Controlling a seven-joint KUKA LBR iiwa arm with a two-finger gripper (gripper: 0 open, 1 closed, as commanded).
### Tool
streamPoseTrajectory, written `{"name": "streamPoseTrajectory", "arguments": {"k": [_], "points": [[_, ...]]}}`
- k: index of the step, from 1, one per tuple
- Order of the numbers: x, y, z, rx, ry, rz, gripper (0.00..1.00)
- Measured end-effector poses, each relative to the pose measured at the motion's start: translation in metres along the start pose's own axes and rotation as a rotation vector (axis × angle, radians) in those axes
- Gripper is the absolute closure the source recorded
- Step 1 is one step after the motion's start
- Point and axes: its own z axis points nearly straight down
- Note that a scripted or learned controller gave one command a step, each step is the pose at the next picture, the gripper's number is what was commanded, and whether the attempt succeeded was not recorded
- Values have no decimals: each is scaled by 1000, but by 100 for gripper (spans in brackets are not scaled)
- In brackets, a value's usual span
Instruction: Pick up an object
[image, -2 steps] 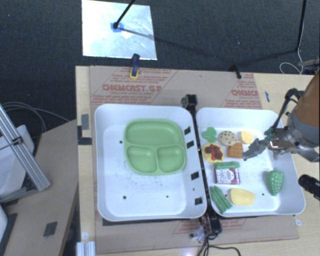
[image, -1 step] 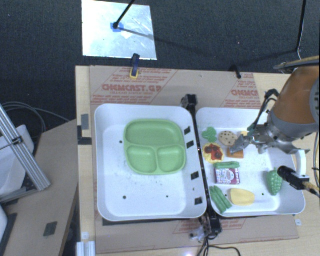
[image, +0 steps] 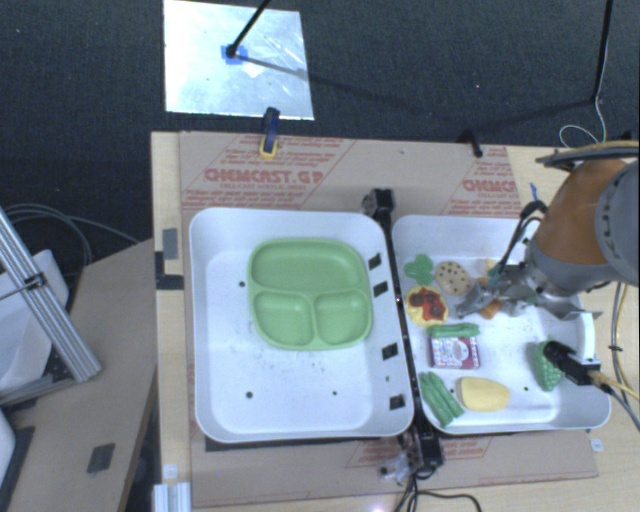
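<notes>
The right bin (image: 505, 232) holds several toy foods. Among them are a green leafy piece (image: 418, 268), a speckled cookie (image: 452, 275), a red and yellow piece (image: 427, 304), a green bean (image: 455, 329), a red packet (image: 454, 351), a green pod (image: 438, 396), a yellow lump (image: 483, 393) and a dark green piece (image: 547, 366). My gripper (image: 486, 300) is low in this bin, just right of the cookie and above the green bean. The arm's grey wrist (image: 545, 285) hides part of the bin floor behind it.
A green divided plate (image: 308, 293) lies in the left bin (image: 225, 380). A black divider with clips (image: 392, 300) runs between the bins. The arm's orange band (image: 585, 215) hangs over the right bin's far right corner. Cables trail at the right edge.
</notes>
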Motion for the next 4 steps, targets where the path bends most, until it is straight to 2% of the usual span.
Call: {"name": "streamPoseTrajectory", "arguments": {"k": [1,2,3,4], "points": [[-40,51,-6,-10,-4,-4,0],[-38,50,-17,-10,-2,-6,100],[-38,50,-17,-9,-2,-6,0],[-41,7,-4,1,1,0,0]]}}
